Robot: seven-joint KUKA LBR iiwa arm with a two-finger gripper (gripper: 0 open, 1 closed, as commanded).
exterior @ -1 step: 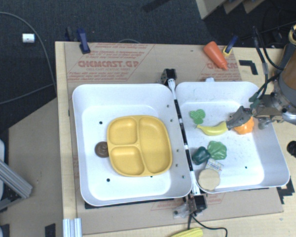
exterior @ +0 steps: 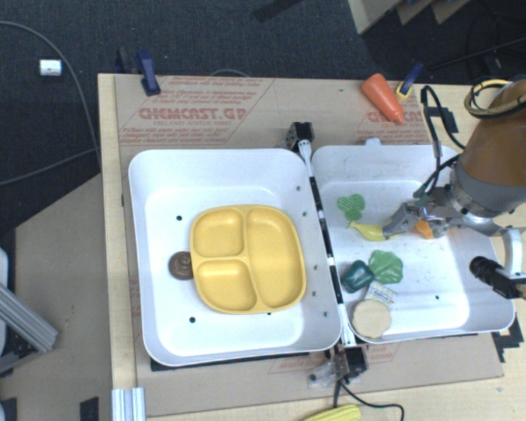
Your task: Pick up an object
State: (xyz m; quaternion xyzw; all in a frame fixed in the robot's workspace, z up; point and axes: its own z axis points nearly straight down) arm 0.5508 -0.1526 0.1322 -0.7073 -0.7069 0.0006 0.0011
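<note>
Reaching low into the right bin (exterior: 473,318), the robot's hand (exterior: 401,222), its grip impossible to judge, noses toward a yellow toy (exterior: 366,230) lying just beside it, apparently the chosen pick.

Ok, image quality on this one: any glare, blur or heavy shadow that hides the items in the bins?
Camera view: even, soft lighting with faint shadows. The white bins are bright but not blown out; the yellow tray and the green items read clearly. The gripper area is slightly soft, so its small details blur. Mild lens curvature bends the bench edges.
</note>
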